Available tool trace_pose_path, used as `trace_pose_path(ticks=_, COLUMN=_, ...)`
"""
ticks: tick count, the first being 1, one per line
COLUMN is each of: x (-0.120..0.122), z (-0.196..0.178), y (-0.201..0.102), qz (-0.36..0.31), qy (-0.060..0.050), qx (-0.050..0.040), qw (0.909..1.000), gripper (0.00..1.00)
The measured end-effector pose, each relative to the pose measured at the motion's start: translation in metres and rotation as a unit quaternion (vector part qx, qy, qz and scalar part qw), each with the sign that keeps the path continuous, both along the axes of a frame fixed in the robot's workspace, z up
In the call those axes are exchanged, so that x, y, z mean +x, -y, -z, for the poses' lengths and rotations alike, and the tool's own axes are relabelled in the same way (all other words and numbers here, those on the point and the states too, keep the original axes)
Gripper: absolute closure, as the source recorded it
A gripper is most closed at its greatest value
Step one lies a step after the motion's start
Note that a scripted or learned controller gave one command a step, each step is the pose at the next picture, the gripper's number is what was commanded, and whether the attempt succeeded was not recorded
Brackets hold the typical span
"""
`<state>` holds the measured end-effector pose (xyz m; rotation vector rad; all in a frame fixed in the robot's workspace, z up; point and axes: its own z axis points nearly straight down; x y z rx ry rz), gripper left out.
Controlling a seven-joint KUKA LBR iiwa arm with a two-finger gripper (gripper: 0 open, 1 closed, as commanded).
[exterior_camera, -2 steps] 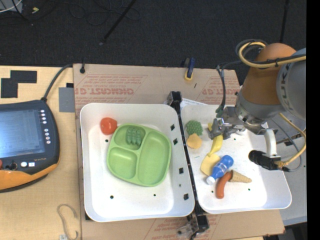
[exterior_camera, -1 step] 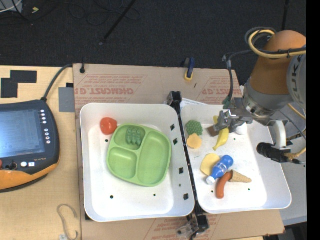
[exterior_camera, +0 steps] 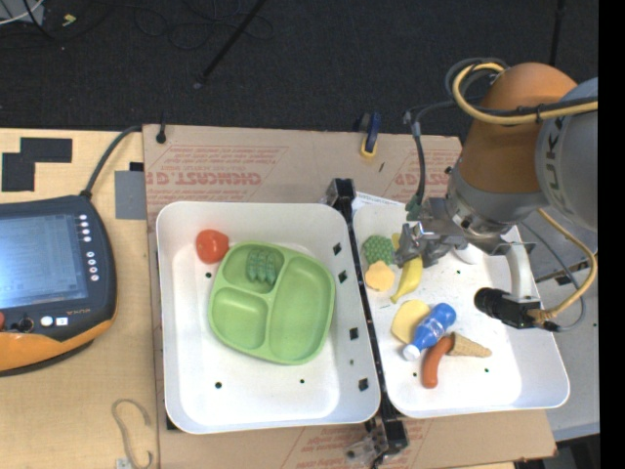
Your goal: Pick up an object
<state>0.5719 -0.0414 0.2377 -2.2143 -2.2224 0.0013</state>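
Nearest, right bin (exterior_camera: 547, 384): sausage (exterior_camera: 436, 359), blue bottle (exterior_camera: 431, 327), ice-cream cone (exterior_camera: 471, 347), yellow block (exterior_camera: 409, 317), clustered near its left wall, likely scattered for grasp trials. Farther: banana (exterior_camera: 408, 277), yellow ball (exterior_camera: 379, 277), green knobbly fruit (exterior_camera: 378, 250). Pincer (exterior_camera: 422, 241) sits over the banana's far end, apparently targeting it; whether its fingers are apart or together, cannot tell. Left bin (exterior_camera: 181, 360): green divided plate (exterior_camera: 271, 303) with a green item, red tomato (exterior_camera: 211, 245) at far left.
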Motion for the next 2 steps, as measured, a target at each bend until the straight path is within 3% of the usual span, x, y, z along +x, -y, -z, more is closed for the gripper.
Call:
trace_pose_path(ticks=1, x=-0.0074, z=0.0186, y=-0.0541, qz=0.0, qy=-0.001, qx=-0.0006, qw=1.0, gripper=1.0)
trace_pose_path(ticks=2, x=-0.0165, z=0.0201, y=-0.059, qz=0.002, qy=-0.001, qx=-0.0012, qw=1.0, gripper=1.0)
